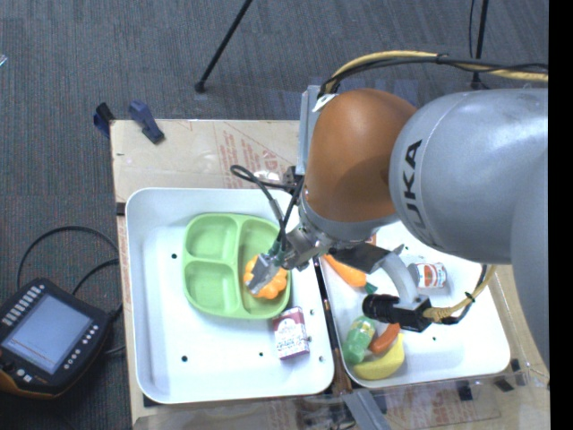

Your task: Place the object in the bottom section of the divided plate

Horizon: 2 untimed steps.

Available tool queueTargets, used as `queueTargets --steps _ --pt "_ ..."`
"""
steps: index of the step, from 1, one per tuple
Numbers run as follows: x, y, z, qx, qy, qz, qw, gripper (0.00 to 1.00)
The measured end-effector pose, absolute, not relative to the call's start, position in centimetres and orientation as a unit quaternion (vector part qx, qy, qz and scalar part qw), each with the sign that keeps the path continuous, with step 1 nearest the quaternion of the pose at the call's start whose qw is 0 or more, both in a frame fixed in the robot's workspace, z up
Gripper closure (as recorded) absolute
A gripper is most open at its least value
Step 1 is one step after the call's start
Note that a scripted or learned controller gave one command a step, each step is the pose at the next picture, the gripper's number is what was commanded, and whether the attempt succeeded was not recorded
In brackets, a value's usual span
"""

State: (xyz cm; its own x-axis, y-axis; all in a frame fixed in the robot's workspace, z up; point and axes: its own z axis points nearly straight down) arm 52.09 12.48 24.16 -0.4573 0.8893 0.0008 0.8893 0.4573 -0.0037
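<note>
A green plate [218, 262] with three parts is seen in the left bin [152, 348]. The gripper [266, 276] is seen low over the plate's big right part, closed on an orange thing [277, 283] there. A small red box [291, 333] is seen just below the plate. Toy food [378, 346] is piled in the right bin [466, 348].

The arm's gripper [266, 274] hangs over the right section of the green divided plate [215, 262] in the left bin [152, 348], its tip against an orange object [273, 285] lying there. A small red box [291, 333] sits just below the plate. The right bin [483, 348] holds a carrot [345, 271], a banana [380, 363], a green bottle [358, 339] and a can [430, 276].
</note>
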Motion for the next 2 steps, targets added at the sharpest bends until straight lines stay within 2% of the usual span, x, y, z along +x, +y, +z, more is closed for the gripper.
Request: queueTargets --steps 2 --pt "52.09 12.48 24.16 -0.521 -0.854 0.0014 0.001 0.00"
